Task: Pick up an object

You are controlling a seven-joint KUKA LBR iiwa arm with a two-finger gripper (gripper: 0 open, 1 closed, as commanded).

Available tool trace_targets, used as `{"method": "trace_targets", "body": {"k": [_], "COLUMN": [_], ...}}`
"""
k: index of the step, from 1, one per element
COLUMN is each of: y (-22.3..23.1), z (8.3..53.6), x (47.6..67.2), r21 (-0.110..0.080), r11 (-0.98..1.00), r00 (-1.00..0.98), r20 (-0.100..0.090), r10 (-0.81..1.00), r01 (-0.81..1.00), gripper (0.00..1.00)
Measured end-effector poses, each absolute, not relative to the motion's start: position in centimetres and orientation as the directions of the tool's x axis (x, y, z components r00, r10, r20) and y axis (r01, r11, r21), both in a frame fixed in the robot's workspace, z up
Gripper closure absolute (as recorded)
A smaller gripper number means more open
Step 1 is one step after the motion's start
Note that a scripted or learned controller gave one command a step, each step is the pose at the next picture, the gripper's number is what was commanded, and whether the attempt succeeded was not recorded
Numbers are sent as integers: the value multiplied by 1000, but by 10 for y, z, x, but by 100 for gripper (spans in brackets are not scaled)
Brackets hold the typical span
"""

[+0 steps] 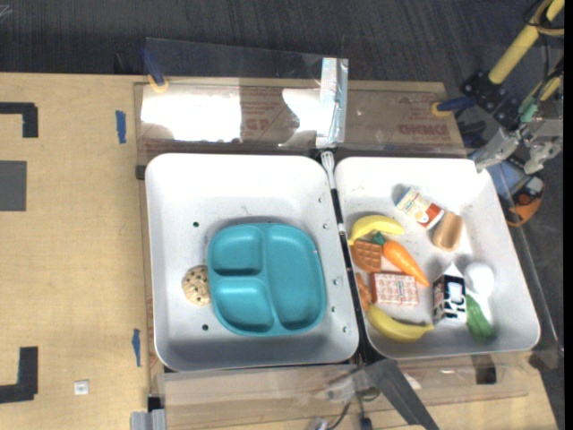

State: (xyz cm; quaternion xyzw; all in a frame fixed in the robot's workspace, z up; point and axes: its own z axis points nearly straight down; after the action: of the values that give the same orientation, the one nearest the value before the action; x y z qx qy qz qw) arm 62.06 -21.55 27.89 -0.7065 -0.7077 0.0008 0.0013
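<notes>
Your gripper (526, 146) sits beyond the right bin's (510, 240) far right corner; you cannot tell its state. That bin holds 2 bananas (394, 327), a carrot (400, 256). The left bin (170, 204) holds a teal tray (266, 278), a cookie (195, 285).

Both bins (170, 182) look smooth, glossy white plastic; the divided tray (265, 278) matt teal plastic; the bench (72, 240) bare wood.
</notes>
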Motion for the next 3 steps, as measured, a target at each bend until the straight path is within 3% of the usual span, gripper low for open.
{"method": "trace_targets", "body": {"k": [1, 2, 3], "y": [-198, -198, -193], "z": [97, 102, 190], "x": [590, 590, 517], "r21": [2, -2, 0], "r11": [-11, -11, -61], "r00": [11, 11, 61], "r20": [0, 1, 0], "r10": [1000, 1000, 998], "r01": [1000, 1000, 998], "gripper": [0, 100, 100]}}
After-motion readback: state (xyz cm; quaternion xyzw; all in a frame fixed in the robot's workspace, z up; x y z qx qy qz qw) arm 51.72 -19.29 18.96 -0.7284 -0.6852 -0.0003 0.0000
